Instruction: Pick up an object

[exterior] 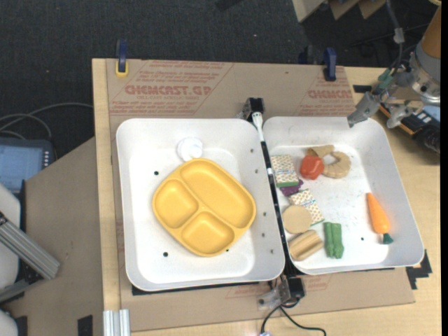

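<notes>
down at six o'clock in the right bin [399, 180] sit a bread roll [305, 244] and a green pickle [333, 239]. the end effector [381, 103] hovers at one o'clock, fingers spread, pinching nothing.

Open floor beside carrot [379, 215]

Grey metal pincer [378, 106] with dark cables beneath a pale wrist.
</notes>
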